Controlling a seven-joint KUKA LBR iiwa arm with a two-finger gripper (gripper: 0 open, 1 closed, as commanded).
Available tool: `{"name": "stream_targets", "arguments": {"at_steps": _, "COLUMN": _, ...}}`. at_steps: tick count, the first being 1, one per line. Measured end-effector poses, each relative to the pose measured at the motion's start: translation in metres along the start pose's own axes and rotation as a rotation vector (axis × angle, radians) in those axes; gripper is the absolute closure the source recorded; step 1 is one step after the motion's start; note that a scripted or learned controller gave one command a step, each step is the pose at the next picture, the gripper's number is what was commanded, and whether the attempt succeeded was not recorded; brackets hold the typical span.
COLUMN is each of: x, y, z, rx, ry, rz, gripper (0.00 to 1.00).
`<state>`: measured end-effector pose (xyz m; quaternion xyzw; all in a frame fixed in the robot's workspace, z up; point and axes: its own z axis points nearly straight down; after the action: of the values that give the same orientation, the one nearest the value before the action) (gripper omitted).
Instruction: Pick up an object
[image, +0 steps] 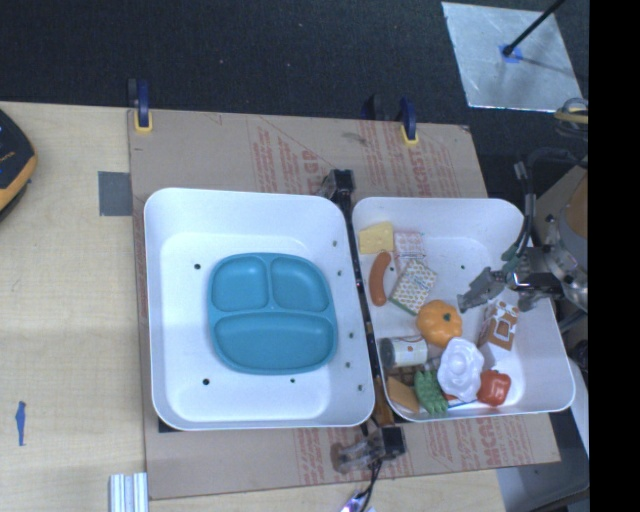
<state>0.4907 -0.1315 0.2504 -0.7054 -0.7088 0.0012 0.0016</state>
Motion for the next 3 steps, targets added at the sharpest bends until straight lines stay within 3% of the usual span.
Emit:
{"name": "stream_targets", "arguments": {"at_steps": 1, "x": 0.018, "y": 0.056, "z": 0.146, "rx": 0.009, "ry": 0.002, "rz": -0.004, "gripper": 0.0}}
{"name": "stream_targets", "arguments": {"at_steps": 2, "x": 0.019, "y": 0.041, "z": 0.16, "rx": 0.004, "ry": 0.0, "rz": 0.0, "gripper": 0.0}}
{"name": "stream_targets", "arguments": {"at_steps": 3, "x": 0.017, "y": 0.042, "z": 0.148, "rx": 0.002, "ry": -0.002, "rz": -0.002, "gripper": 1.0}}
